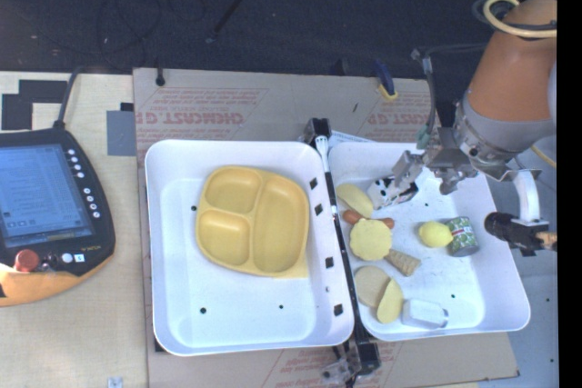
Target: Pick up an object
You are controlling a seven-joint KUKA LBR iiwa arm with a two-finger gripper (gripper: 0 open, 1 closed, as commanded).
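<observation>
My end effector (pixel 426 173) hangs spread open, grasping nothing, over the right bin's (pixel 509 304) far edge; a small black-and-white toy (pixel 393 190) lies just beside one finger, the likeliest pick, I judge.

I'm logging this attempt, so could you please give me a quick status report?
End effector over right bin, nothing seen held. Black-and-white toy just below-left of it. Yellow ball and green can close by.
</observation>
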